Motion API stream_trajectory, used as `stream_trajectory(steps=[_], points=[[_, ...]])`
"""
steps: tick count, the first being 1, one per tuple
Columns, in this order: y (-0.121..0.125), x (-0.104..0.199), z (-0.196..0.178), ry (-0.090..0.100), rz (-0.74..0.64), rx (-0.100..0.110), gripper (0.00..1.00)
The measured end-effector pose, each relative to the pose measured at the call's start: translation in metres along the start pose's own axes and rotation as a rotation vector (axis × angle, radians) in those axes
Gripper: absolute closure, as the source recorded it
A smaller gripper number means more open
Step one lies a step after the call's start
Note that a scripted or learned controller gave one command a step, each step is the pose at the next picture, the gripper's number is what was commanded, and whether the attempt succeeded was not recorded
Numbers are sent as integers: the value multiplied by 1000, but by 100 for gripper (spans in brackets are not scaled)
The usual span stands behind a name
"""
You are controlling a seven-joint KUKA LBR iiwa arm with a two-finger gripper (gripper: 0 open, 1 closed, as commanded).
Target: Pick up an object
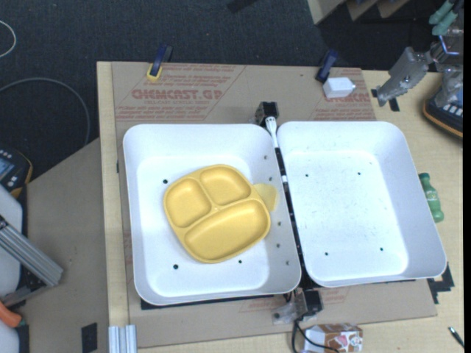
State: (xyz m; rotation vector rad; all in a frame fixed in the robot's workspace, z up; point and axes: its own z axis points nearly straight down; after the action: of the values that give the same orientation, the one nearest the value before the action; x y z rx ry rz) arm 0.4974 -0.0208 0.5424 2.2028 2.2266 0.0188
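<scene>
One object in play: a yellow divided plate (216,213), three compartments, lying flat in the left bin (140,197), far to the left of the gripper and well below it in frame. A small yellow tab or handle pokes out at the plate's right edge, the side nearer the gripper.

Handling, as a judgement: looks like moulded plastic, so light, stiff, not fragile. Surface glossy, likely slippery. Broad and shallow, too wide to span across the body. Best holds appear to be the raised outer rim, or one of the ridges between compartments, pinched from above. The rim on the gripper's side, by the tab, seems most reachable. A light plate may tip or slide when pinched off-centre.

Right bin (346,197): sits between plate and gripper; only dark specks on its floor.

Gripper (384,93): up at the far right, above the tabletop's (221,87) back corner, well clear of both bins. Nothing seen in it. Too small and blurred to judge its opening; cannot tell.
</scene>
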Motion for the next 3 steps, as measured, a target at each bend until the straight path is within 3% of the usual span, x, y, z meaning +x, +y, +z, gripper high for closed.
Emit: stream_trajectory(steps=[1, 2, 3], points=[[-19, 59, 7, 0, 3, 17, 0], [-17, 56, -4, -2, 9, 13, 100], [-20, 59, 113, -3, 12, 29, 100]])
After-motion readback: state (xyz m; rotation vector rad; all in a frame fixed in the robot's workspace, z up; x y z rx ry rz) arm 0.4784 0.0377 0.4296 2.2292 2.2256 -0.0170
